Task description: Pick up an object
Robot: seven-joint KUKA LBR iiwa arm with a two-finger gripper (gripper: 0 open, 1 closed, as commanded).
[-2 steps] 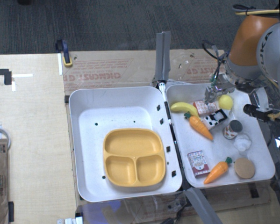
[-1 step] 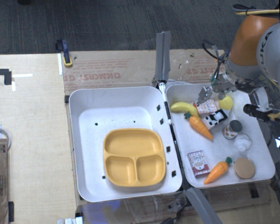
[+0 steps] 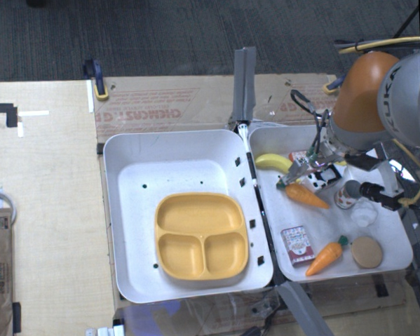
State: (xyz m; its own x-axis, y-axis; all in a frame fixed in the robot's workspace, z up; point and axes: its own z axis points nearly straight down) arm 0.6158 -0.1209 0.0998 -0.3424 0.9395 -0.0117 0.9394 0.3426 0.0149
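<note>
Nearest the camera, a toy carrot [image 3: 325, 257] lies along the right bin's [image 3: 404, 248] front edge, between a small red packet [image 3: 296, 244] and a tan disc [image 3: 367, 252]. Another carrot [image 3: 307, 196] lies mid-bin, just under the gripper [image 3: 298, 170], whose opening I cannot tell. A banana [image 3: 273, 162] rests near the back-left corner. The left bin [image 3: 127, 203] carries a yellow divided plate [image 3: 201, 235].
</note>
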